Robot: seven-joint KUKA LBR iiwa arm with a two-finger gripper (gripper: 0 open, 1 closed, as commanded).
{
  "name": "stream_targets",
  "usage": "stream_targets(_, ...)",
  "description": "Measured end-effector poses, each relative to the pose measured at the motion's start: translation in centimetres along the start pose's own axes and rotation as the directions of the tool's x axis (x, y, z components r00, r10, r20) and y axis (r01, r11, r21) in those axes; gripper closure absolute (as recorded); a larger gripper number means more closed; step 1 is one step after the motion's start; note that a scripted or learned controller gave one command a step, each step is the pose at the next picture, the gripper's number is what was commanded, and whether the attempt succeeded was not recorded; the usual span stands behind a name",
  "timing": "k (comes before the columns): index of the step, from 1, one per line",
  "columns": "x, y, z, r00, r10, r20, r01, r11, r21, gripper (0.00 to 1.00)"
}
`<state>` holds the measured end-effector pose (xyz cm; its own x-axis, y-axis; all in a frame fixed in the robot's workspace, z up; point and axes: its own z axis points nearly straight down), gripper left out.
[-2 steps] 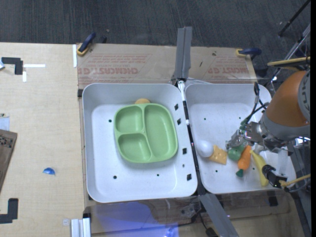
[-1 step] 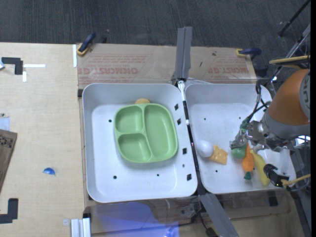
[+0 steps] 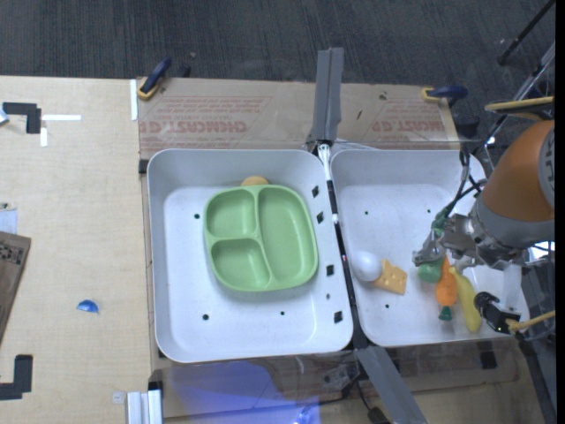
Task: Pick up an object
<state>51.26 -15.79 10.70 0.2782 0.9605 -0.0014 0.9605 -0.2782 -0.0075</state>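
Objects for picking crowd the right bin (image 3: 388, 184) near its right wall — a green piece (image 3: 429, 272), an orange piece (image 3: 448, 290) and a yellow piece (image 3: 469, 312) beneath the gripper (image 3: 439, 253), whose grip I cannot tell. A white egg (image 3: 365, 265) and cheese wedge (image 3: 392, 279) lie nearer the divider, open floor above them. The left bin (image 3: 177, 263) holds a green divided plate (image 3: 261, 237).

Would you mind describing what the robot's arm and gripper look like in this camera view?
The arm is a rounded grey body with a broad orange band above the wrist. Thin dark cables loop along its left side. The gripper at its end is a compact block of bare grey metal with small mechanical parts, much narrower than the arm's body.
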Motion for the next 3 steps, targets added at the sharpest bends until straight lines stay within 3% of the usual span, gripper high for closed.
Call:
stream_targets(1,-2.3,-1.1,1.7,0.997,0.078,-0.001,-0.078,0.997,-0.003,1.0)
stream_targets(2,2.2,-4.3,-2.0,0.949,-0.316,0.0,0.316,0.949,-0.005,1.0)
stream_targets(3,8.5,-0.1,-11.4,0.983,-0.183,0.002,0.183,0.983,-0.004,1.0)
